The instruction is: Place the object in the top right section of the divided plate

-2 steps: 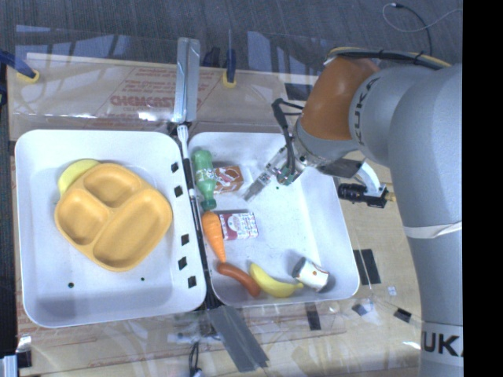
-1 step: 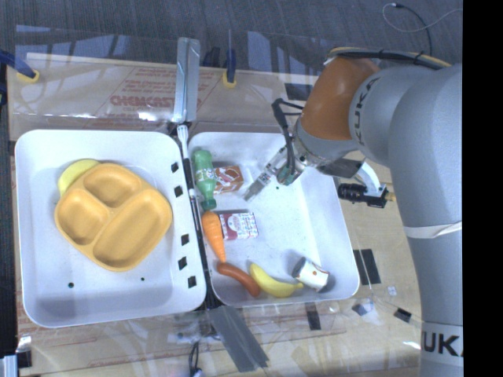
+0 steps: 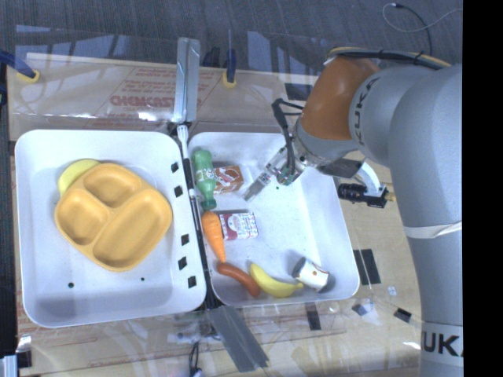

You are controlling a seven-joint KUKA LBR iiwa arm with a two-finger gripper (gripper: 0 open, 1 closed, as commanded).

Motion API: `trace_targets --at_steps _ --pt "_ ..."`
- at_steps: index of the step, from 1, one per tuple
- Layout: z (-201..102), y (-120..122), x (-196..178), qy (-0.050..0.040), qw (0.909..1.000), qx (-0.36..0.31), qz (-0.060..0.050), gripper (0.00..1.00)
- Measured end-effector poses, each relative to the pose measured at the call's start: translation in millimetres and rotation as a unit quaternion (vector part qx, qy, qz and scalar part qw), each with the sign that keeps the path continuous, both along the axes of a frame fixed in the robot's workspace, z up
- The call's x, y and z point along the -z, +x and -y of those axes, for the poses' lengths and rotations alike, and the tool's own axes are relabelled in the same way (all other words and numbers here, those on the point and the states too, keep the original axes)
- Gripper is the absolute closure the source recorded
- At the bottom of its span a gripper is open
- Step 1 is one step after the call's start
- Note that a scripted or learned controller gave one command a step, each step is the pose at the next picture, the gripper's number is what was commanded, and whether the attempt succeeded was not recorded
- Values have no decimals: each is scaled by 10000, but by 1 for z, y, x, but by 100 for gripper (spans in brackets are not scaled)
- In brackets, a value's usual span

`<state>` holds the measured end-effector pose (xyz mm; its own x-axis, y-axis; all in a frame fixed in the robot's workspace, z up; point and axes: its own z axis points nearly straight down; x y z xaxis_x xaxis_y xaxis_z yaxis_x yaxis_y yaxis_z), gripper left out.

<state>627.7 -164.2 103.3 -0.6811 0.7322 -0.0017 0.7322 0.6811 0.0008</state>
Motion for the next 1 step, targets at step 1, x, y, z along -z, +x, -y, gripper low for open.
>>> trace_targets --at_steps 1 --pt "0 0 0 0 10000 0 0 0"
